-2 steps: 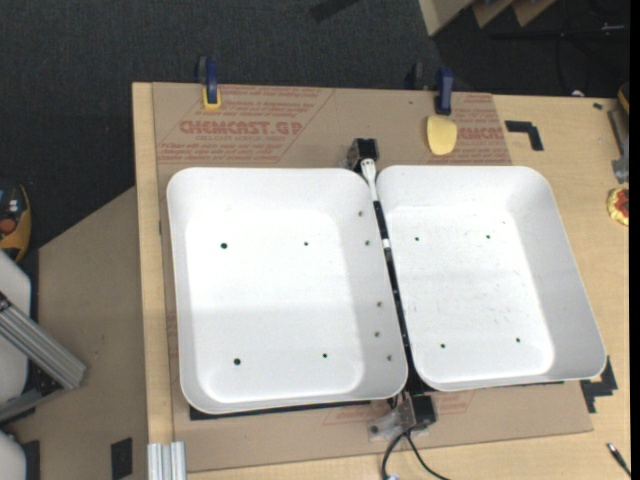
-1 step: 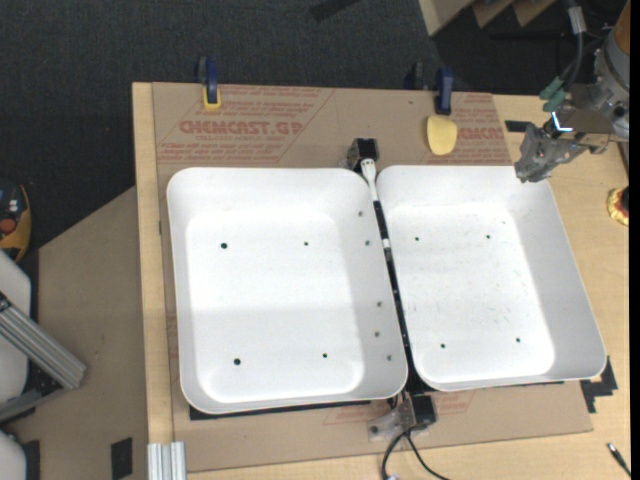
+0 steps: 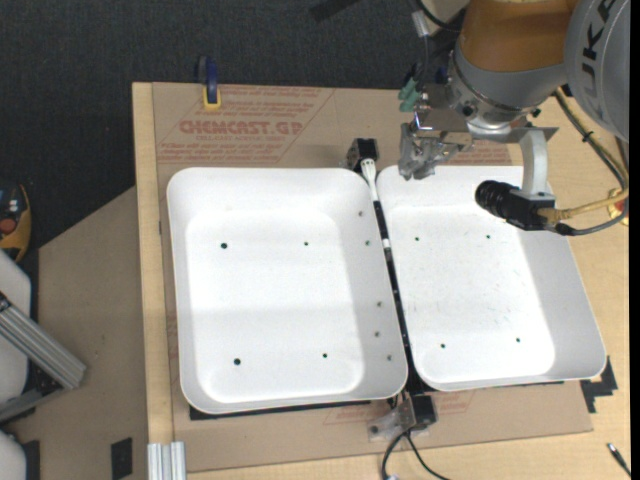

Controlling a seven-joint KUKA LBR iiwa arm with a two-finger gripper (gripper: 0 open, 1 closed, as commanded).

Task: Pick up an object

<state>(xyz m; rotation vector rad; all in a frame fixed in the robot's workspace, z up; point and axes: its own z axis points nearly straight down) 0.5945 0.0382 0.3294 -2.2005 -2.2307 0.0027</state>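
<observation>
My gripper (image 3: 418, 160) hangs over the far left corner of the right bin (image 3: 560, 298), close to its back rim. The grey arm with its orange band (image 3: 520, 18) comes in from the upper right above it. I see no loose object near the gripper or on the white floor of either bin. The left bin (image 3: 200, 298) lies beside it, and the two bins meet along a dark seam (image 3: 388, 268).
A black cylinder with a cable (image 3: 512, 204) sticks out from the wrist over the right bin's back edge. Black clips (image 3: 362, 153) (image 3: 415, 408) hold the bins at both ends of the seam. A blue clamp (image 3: 208, 76) grips the cardboard base (image 3: 250, 123) at the back.
</observation>
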